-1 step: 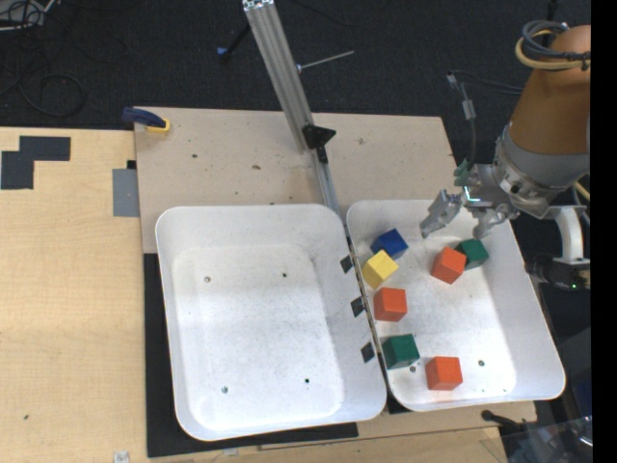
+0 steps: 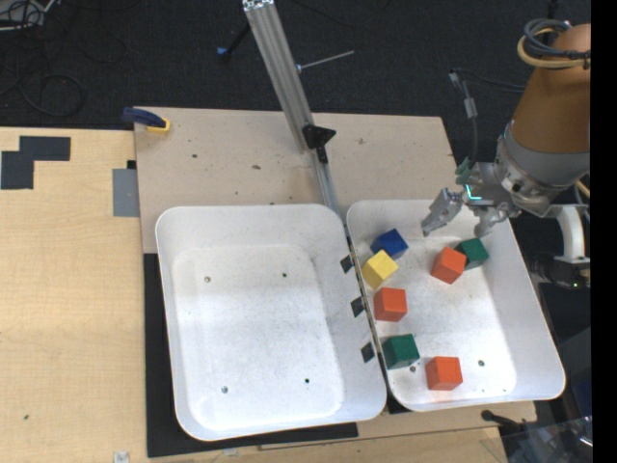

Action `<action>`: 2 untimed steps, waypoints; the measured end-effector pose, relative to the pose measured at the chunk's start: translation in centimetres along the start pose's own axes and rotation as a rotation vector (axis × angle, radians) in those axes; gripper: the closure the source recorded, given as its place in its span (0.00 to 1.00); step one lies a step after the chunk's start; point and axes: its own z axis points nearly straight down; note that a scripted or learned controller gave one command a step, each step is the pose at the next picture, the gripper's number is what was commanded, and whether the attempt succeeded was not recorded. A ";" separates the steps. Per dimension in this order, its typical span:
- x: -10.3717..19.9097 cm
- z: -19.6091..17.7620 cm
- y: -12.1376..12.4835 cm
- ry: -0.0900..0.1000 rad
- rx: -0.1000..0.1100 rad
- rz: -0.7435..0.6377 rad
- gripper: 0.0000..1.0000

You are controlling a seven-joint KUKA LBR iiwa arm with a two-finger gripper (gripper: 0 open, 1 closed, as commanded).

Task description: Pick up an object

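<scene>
No writing or brand mark can be read on anything here. Two shallow white plastic bins with rounded corners sit side by side on a pale wooden bench; the left bin (image 2: pixel 193 258) has a speckled floor, and the right bin (image 2: pixel 521 345) holds seven small cubes with matte faces. A blue cube (image 2: pixel 389 242) touches a yellow cube (image 2: pixel 379 268) near the divider, with an orange cube (image 2: pixel 390 304) just below them and a green cube (image 2: pixel 400 350) lower still. Another orange cube (image 2: pixel 444 372) lies near the front rim. Toward the far right, a third orange cube (image 2: pixel 448 264) touches a dark green cube (image 2: pixel 472 253). The grey arm (image 2: pixel 549 95) reaches in from the right, its wrist tilted down over the right bin's far edge. The gripper (image 2: pixel 468 217) hangs just above that orange and green pair, its two metal fingers (image 2: pixel 439 212) spread apart with nothing between them. A ribbed aluminium bar (image 2: pixel 284 75) slants across the bench behind the bins.
</scene>
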 end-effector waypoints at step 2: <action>-0.7 11.3 0.4 0.001 0.007 0.001 0.00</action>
